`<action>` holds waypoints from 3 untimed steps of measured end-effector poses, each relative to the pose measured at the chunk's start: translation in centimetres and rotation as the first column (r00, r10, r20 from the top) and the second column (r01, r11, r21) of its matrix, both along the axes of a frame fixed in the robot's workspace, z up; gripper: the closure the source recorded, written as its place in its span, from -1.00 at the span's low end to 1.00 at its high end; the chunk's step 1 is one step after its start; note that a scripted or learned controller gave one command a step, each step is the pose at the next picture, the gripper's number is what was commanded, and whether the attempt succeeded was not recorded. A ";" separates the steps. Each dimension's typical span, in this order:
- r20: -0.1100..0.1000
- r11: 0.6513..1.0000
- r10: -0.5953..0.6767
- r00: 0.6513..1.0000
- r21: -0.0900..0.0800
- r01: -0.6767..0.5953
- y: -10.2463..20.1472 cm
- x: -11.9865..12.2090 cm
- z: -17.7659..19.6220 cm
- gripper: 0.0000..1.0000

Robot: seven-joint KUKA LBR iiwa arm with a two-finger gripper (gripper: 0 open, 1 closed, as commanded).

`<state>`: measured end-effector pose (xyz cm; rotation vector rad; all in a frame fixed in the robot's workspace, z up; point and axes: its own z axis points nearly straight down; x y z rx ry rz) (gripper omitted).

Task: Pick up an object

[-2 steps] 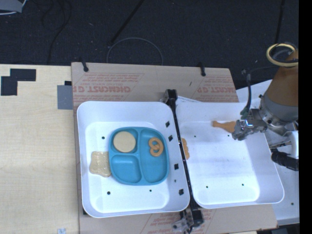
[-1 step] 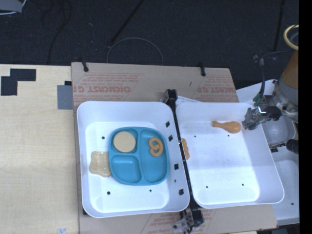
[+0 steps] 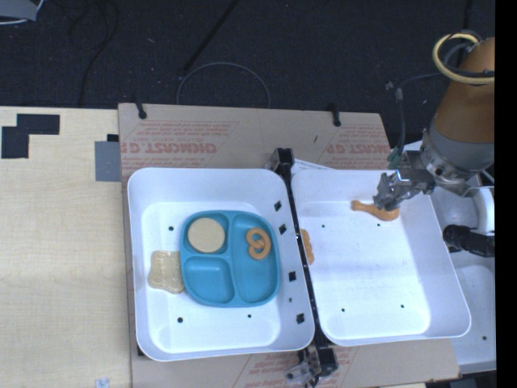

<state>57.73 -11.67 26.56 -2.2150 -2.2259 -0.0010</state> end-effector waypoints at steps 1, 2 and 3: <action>-0.001 1.000 -0.001 1.000 0.000 0.001 4.4 0.7 0.0 1.00; -0.004 1.000 -0.001 1.000 0.000 0.001 10.0 1.3 -1.8 1.00; -0.002 1.000 0.000 1.000 0.000 0.000 15.7 2.1 -1.5 1.00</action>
